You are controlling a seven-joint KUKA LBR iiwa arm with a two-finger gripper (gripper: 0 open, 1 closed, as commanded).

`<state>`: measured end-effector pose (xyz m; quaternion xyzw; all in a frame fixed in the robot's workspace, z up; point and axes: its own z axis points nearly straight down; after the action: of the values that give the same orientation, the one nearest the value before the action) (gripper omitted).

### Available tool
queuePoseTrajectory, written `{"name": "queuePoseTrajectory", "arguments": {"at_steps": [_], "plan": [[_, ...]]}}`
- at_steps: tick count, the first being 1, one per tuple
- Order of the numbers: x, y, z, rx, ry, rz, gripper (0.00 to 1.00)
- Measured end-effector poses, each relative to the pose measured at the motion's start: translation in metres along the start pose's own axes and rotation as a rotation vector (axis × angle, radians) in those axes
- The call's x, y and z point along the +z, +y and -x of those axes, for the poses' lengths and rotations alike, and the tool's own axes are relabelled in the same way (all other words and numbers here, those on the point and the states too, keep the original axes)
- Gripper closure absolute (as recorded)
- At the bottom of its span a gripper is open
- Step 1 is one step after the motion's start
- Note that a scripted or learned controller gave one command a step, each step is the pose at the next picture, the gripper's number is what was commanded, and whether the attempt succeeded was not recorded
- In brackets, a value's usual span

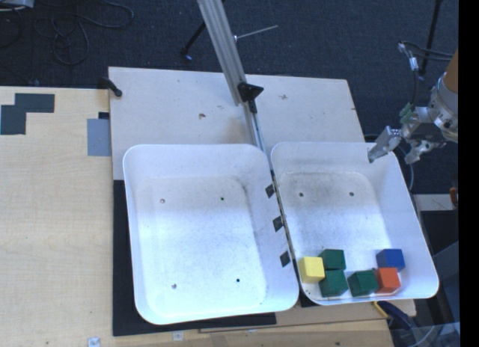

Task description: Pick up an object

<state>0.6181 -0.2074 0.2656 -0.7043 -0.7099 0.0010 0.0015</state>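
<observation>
Together, six smooth blocks (352, 271) crowded the right bin's (374, 188) near corner, while the tool (397, 143) hovered spread above its far rim.

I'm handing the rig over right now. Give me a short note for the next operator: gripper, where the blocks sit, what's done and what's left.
Gripper: hangs over the far right rim of the right bin, nothing between its fingers.
Blocks: all clustered in the right bin's near corner: yellow block, three green blocks, blue block, orange block.
Left bin: holds no blocks.
Done: no pick yet.
Left: move toward the cluster, descend, grasp one block, lift.
</observation>
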Motion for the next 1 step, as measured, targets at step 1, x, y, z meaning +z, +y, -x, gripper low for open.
{"name": "queuePoseTrajectory", "arguments": {"at_steps": [1], "plan": [[0.0454, 0.0064, -0.0317, 0.005, 0.002, -0.003, 0.00]]}}
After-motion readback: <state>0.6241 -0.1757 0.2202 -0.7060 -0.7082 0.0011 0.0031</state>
